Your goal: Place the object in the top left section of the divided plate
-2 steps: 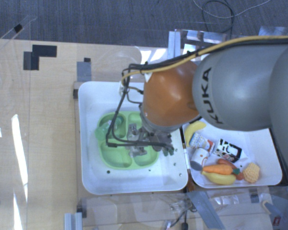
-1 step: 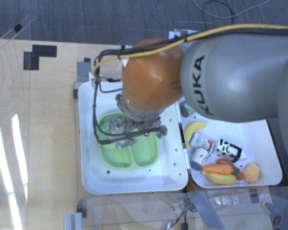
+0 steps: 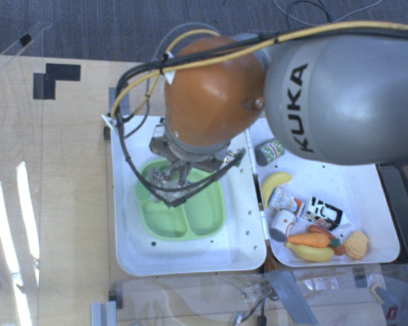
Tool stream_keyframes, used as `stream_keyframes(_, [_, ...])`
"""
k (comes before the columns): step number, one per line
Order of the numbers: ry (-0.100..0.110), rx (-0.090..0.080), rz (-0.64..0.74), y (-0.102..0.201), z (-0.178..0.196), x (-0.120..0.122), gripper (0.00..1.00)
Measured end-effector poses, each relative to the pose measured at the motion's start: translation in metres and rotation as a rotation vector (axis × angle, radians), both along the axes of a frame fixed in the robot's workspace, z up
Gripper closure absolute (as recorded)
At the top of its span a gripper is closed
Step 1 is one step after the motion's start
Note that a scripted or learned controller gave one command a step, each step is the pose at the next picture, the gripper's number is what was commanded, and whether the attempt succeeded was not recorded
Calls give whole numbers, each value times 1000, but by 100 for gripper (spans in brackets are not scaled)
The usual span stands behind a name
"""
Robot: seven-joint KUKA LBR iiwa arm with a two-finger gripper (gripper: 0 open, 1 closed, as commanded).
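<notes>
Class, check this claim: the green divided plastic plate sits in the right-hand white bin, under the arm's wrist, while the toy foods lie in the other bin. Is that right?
Not quite. The camera view shows the green divided plastic plate in the left-hand white bin, under the wrist; the toy foods lie in the right-hand one.

Legible text: "KUKA" in black capitals on the grey arm housing (image 3: 340,94), reading sideways, bottom to top. Black-and-white printed packet (image 3: 324,212) in the right bin (image 3: 384,240): markings too small to read.

Robotics lab, KUKA arm (image 3: 340,94) over white bins (image 3: 190,260), trailing cables (image 3: 132,80), wooden bench (image 3: 47,202)
</notes>
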State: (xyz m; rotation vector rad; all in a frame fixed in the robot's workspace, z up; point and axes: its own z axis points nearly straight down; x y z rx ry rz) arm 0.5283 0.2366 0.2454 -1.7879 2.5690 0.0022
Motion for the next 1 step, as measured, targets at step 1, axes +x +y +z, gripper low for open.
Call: stream_keyframes(1, [0, -5, 492, -34, -39, -23, 100])
